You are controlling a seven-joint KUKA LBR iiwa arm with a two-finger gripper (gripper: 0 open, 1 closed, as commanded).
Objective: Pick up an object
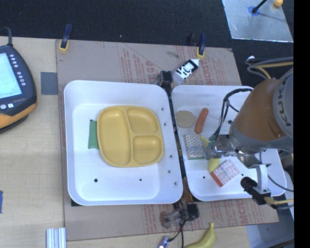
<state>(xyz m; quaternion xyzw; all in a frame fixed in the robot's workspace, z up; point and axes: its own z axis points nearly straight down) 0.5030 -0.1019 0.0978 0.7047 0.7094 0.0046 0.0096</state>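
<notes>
Left bin [77,138]: a divided tray [129,136] inside, overlapping a flat piece [92,134] at its left. Right bin [196,187]: disc [185,119] just left of sausage [201,120], packet [194,146] below them, carton [225,173] further right.

bins [77,138]: glossy white plastic | tray [129,136]: smooth yellow plastic | bench [26,164]: matt, probably wood

Wooden bench [26,190], dark floor [119,9].

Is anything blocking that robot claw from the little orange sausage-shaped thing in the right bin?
Nothing visible. The small orange sausage-shaped toy lies exposed in the right white bin, beside a tan round disc. The gripper hangs just below-right of it, over a checkered cloth patch.
</notes>
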